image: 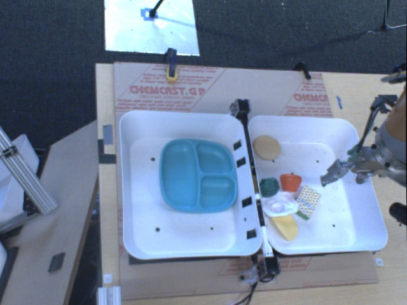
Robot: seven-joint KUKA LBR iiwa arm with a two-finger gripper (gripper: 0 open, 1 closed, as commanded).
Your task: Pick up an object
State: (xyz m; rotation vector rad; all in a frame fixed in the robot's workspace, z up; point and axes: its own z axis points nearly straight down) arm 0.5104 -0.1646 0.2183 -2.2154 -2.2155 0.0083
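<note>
Over the right bin (365, 170) I cannot tell the gripper (331, 175) state, and I fear it knocks the crowded tomato (290, 182) or checkered packet (308, 199) aside

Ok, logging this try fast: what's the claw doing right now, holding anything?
Claw: over the right bin, right of the small items, nothing visibly held; open or shut cannot be told.

Divided plate (197, 175) in left bin (137, 129), small items clustered in right bin (343, 132)
</note>
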